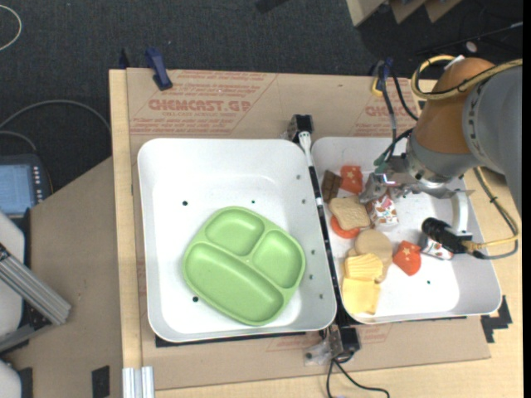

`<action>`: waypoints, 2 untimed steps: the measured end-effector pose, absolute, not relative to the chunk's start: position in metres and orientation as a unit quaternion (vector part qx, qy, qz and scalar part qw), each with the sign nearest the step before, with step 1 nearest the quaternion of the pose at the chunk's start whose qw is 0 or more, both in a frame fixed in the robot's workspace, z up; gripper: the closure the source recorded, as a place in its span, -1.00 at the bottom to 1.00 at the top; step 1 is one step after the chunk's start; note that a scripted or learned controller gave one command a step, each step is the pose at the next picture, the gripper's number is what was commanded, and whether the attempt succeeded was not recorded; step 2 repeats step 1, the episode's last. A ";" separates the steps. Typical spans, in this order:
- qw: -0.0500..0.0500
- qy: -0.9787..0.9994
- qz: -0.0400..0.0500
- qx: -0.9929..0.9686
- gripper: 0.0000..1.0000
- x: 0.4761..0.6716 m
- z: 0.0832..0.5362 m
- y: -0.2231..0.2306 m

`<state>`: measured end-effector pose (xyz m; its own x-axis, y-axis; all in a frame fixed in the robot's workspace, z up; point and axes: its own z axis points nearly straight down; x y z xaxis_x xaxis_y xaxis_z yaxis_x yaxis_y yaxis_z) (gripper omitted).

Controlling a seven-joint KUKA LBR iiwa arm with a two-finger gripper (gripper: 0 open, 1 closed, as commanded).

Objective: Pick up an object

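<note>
Hovering over toy food in the right bin, the pincer hides whether it is clenched.

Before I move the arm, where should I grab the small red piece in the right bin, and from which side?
Take the red piece across its middle, coming straight down. It lies low on the floor of the right bin, with bare floor on its near and far sides. The yellow slice sits close on the view's left of it, so closing near-to-far looks safest.
</note>
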<state>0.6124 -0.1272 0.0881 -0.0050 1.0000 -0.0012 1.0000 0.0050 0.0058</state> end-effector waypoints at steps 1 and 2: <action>0.003 0.710 0.005 0.704 1.00 0.588 0.191 -0.037; 0.003 0.710 0.005 0.704 1.00 0.588 0.191 -0.037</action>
